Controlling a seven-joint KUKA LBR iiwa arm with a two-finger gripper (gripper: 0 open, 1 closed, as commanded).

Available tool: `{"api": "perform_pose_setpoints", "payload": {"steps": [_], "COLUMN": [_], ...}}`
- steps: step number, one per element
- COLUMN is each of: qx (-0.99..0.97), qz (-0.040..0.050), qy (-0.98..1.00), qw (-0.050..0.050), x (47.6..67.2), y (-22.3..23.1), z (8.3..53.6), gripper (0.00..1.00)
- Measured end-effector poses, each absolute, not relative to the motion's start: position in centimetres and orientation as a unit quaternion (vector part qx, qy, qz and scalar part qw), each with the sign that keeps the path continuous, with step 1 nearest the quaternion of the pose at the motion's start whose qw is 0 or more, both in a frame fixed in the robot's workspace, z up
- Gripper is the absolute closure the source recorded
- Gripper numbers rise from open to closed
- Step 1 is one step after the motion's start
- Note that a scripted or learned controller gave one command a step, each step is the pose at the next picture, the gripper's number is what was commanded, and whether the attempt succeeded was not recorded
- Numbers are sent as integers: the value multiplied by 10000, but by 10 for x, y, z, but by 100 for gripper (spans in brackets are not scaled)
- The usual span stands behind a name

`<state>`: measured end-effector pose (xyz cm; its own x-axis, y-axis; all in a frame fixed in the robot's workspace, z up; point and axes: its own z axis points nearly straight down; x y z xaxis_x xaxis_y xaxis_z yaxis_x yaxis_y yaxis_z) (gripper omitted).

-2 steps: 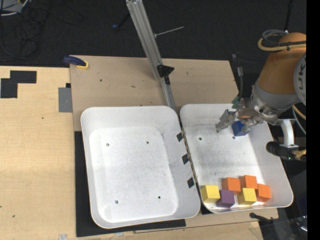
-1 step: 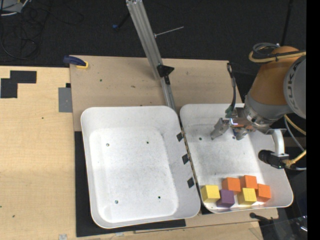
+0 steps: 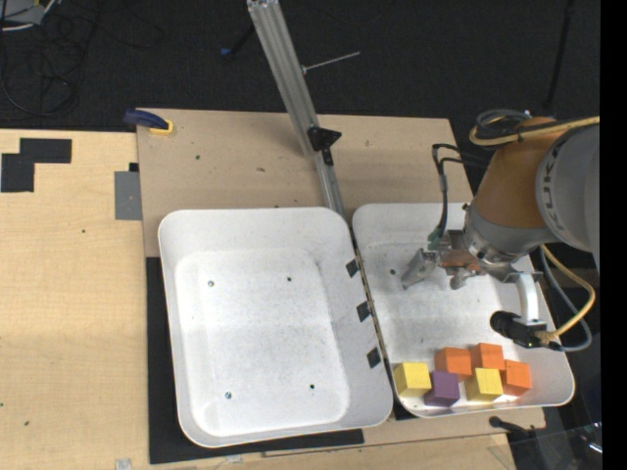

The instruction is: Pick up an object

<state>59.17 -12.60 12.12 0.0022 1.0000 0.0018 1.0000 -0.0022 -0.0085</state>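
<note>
A: We saw the gripper [image 3: 438,268] poised in the right bin [image 3: 392,228], fingers spread apart, nothing between them

B: And the blocks [image 3: 465,372]? We found them huddled against the near rim, well apart from it; being cube-like, they showed no clear long axis

Colored blocks [image 3: 468,372] — right bin's near edge
</note>
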Motion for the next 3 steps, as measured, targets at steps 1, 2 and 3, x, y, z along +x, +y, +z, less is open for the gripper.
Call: {"api": "perform_pose_setpoints", "payload": {"steps": [1,2,3], "qx": [-7107,-7103,-7068], "qz": [13,-10,-8], "qy": [-7034,-7039,-7074], "qw": [22,-15,-11], "x": [592,591,591], "y": [-128,-132,-133], "z": [134,197,243], "gripper": [100,100,100]}}
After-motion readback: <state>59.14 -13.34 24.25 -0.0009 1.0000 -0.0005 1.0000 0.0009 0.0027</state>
